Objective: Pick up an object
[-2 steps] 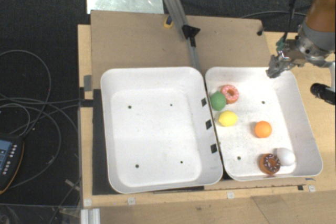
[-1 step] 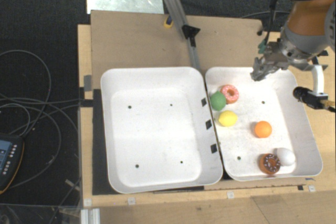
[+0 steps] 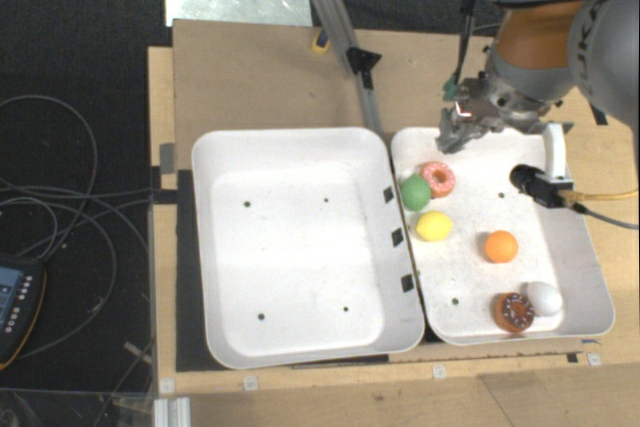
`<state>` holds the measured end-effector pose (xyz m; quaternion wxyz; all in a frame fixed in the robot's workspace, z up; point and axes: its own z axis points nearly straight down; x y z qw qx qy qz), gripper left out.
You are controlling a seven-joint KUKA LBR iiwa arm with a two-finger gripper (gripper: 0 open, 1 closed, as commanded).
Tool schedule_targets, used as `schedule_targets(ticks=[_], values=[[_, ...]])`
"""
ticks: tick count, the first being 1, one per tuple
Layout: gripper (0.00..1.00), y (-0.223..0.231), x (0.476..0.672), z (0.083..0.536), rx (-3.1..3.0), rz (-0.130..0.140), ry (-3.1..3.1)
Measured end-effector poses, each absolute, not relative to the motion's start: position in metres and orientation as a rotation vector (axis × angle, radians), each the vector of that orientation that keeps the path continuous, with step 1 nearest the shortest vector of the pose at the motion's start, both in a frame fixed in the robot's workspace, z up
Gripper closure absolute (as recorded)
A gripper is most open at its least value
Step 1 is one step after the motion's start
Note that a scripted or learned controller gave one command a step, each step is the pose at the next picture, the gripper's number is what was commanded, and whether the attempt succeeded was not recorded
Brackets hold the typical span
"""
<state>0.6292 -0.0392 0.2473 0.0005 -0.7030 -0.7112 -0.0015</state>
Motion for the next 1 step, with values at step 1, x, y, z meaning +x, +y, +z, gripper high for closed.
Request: schedule_targets(ticks=[1], values=[[1.00,0.0089,0.6266,0.2352,-2.209,-0.002,-2.232]])
